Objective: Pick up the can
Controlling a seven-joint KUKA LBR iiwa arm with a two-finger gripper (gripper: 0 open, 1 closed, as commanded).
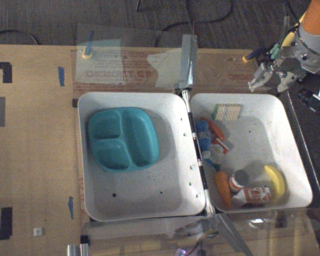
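Observation:
The can [237, 181] is small, with a grey top and a red and white body. It stands in the front part of the right bin [293, 143], between an orange carrot-like piece [222, 190] and a yellow banana [276, 181]. My gripper [270, 82] hangs beyond the far right corner of that bin, over the bench and well away from the can. Its fingers [257, 80] are spread open with nothing between them.
A white and orange carton [254, 195] lies just in front of the can. Blue and red items [209, 135] crowd the right bin's left wall, and a green-edged sponge [227, 111] sits at its far side. A teal divided plate [122, 137] lies in the left bin [144, 196].

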